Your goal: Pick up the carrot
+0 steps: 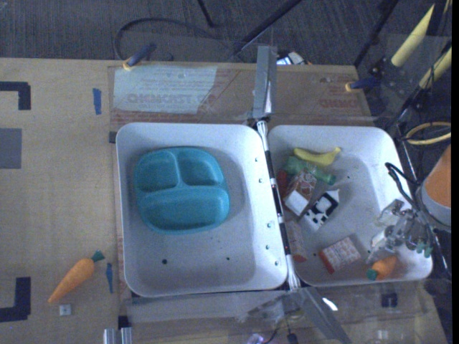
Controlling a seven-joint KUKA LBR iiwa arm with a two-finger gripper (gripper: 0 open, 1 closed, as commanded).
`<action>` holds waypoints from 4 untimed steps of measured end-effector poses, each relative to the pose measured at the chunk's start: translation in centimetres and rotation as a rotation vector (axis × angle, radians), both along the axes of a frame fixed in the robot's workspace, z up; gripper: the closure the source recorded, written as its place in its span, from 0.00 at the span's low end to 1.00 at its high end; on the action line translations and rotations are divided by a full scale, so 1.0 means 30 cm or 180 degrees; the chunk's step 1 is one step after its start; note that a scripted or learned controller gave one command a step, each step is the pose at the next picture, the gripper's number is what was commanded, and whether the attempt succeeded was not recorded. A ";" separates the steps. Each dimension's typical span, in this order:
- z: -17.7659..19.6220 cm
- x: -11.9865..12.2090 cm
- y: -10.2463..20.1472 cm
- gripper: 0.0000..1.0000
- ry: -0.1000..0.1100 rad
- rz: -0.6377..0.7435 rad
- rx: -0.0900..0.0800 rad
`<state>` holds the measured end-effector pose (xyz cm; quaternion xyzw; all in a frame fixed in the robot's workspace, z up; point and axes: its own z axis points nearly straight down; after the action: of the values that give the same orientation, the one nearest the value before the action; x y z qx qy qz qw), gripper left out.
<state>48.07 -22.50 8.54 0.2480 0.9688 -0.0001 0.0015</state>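
Surveying the frame from its left edge, we note a toy carrot on the bench (pixel 72 278) at the lower left. It lies outside both bins and well apart from the arm. The left bin (pixel 215 267) holds a blue divided plate (pixel 182 188) in its upper half.

The right bin (pixel 373 145) holds several things:
- a toy banana (pixel 318 154) at its top
- a green item (pixel 297 167), too blurred to name, just below the banana
- a small packet (pixel 297 203)
- a black-and-white toy cow (pixel 324 208)
- a red-and-white box (pixel 341 253)
- a small carrot (pixel 384 266) in its lower right corner, close to the bin wall

The gripper (pixel 399 233) hangs just above and slightly right of that small carrot. Whether it touches the carrot cannot be judged. The claw is a blur of metal and wiring, so we cannot tell whether it is spread or pressed together. Nothing is seen held in it.

We judge the step in hand to be the approach to the small carrot, with the grasp not yet made. The next move calls for a shift toward the lower left to centre over the carrot, then a descent clear of the bin wall, which leaves little room on that side.
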 end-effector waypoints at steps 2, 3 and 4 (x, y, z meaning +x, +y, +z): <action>0.373 0.184 0.008 1.00 0.0004 -0.0205 0.0005; 0.567 0.248 0.224 1.00 -0.0008 0.1637 0.0000; 0.895 0.228 0.332 1.00 -0.0011 0.4200 -0.0007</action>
<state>54.90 -12.54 35.40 -0.3978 0.9175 0.0003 0.0030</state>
